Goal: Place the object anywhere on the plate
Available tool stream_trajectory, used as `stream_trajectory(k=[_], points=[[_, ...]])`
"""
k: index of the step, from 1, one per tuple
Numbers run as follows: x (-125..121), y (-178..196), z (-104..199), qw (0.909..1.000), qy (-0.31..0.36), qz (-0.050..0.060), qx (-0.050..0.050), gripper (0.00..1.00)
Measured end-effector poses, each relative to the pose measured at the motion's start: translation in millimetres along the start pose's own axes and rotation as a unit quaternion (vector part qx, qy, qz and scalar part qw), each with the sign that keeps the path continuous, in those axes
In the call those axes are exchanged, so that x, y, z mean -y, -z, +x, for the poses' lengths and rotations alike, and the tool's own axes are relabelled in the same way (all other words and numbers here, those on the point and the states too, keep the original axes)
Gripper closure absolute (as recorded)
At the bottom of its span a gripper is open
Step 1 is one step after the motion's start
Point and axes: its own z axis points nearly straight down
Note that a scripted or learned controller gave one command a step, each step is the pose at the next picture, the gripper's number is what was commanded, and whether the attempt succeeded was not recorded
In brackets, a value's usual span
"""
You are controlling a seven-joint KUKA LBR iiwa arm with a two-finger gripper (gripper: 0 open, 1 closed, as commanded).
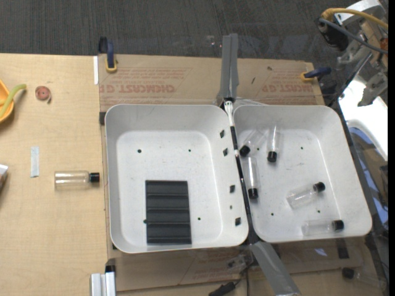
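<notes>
**Vials (305,196) in right-hand bin, plate across the divide**

Scattered over the floor of the right bin (352,165): five clear vials with black caps, all on their sides, none yet on the plate (167,213). Nearest the bin's middle, one vial tilted, cap (319,187) toward the view's upper right, long axis slanting down to the left. Below it, near the lower wall, another (321,227) almost level across the view, cap to the right. Up against the central divider, a third (252,174) running top to bottom, cap at the lower end. Above, two more close together near the upper left corner, one (273,143) nearly vertical in the view, the other (250,145) slanted with its cap beside the divider.

Over in the left bin (114,165): only the dark ribbed plate, flat, low and centre, close to the near wall.

At the view's upper right edge, arm (361,29) parked outside both bins amid cables, well apart from every vial. Claw's state: cannot tell. From there, vials down and to the left; plate farther left again, beyond the divider. Probably calls for a grasp across a vial's short side, then a carry leftward over the divider.

On the bench left of the bins, a sixth vial (74,177) lying level.
</notes>
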Motion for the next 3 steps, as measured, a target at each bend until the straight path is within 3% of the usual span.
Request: stream_trajectory(k=[1, 2, 3], points=[[-20, 0, -96, 0.9996, 0.027, 0.0, 0.001, 0.0], [9, -1, 26, 0.9999, 0.016, 0.0, 0.0, 0.0], [-131, -1, -23, 0.9999, 0.012, 0.0, 0.001, 0.0]])
